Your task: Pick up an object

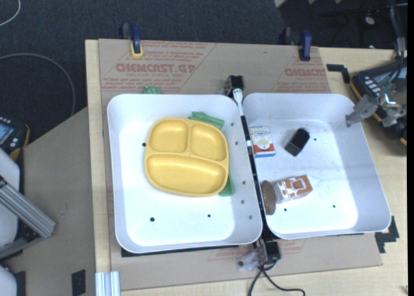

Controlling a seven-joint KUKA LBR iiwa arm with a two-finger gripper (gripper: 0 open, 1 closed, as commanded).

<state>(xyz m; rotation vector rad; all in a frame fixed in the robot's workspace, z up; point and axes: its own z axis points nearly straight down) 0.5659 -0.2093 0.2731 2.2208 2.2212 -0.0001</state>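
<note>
Gripper (359, 115) at bin rim (346, 104), finger state unclear; black block (297, 141) sits down-left, descent risks clipping the wall.

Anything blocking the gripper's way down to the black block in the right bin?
Nothing visible. The gripper sits at the right bin far-right rim, and bare white floor lies between it and the black block. The small carton stands on the block's other side.
</note>
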